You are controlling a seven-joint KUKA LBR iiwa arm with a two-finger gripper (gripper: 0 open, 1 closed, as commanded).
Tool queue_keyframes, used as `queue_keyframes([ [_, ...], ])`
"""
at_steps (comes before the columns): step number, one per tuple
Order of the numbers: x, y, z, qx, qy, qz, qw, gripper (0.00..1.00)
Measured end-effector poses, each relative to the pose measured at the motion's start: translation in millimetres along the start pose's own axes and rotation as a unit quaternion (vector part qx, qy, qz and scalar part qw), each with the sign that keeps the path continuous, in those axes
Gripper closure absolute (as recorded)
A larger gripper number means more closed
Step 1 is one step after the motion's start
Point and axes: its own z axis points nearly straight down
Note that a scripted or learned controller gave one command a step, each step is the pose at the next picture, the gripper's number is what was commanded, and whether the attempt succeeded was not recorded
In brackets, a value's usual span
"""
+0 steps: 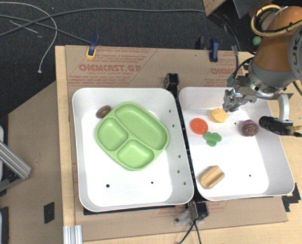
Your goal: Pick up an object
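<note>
Cardboard-topped bench (pixel 64 136), dark floor (pixel 19 60)

Two white bins (pixel 85 151) are seen on a tan bench (pixel 64 85) printed with red lettering. A light green divided tray (pixel 132 135), a brown piece (pixel 103 111), a yellow piece (pixel 219 116), an orange-red round (pixel 199 125), a green piece (pixel 212 138), a dark purple ball (pixel 249 128) and a tan roll (pixel 211 176) are shown.

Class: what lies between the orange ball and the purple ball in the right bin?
A green piece, slightly nearer than the line joining orange ball and purple ball, in the camera view.
</note>
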Motion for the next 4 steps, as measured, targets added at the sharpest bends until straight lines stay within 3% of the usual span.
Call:
queue_keyframes([
  [1, 0.0, 1.9, -54.8, -0.001, 0.0, 0.0, 1.0, 1.0],
  [2, 51.3, 1.9, -42.5, 0.004, 0.001, -0.002, 1.0, 1.0],
  [3, 99.6, 13.7, -46.8, 0.002, 0.001, -0.003, 1.0, 1.0],
  [4, 154.2, 5.5, -47.5, 0.004, 0.001, -0.002, 1.0, 1.0],
])
